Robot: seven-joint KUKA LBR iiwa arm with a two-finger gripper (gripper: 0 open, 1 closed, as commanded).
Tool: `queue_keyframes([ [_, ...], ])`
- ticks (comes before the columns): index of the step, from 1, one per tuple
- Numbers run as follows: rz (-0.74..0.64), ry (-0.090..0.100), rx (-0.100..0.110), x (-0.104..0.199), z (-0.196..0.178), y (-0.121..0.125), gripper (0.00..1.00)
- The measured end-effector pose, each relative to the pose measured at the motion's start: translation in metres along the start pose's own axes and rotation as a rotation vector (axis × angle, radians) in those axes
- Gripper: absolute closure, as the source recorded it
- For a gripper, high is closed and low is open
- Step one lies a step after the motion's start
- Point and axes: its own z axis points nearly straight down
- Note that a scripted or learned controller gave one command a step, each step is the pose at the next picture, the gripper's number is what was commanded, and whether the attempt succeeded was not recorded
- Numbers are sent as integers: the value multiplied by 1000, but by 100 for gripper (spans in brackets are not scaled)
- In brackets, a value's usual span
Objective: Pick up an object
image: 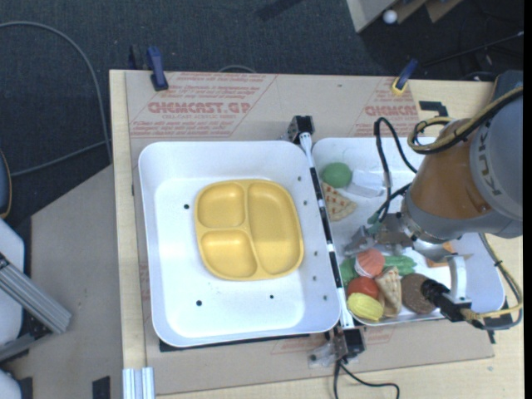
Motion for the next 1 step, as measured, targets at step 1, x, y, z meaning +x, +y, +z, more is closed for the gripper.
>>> queue_keyframes([
  [1,-1,0,-1,3,0,-34,0],
])
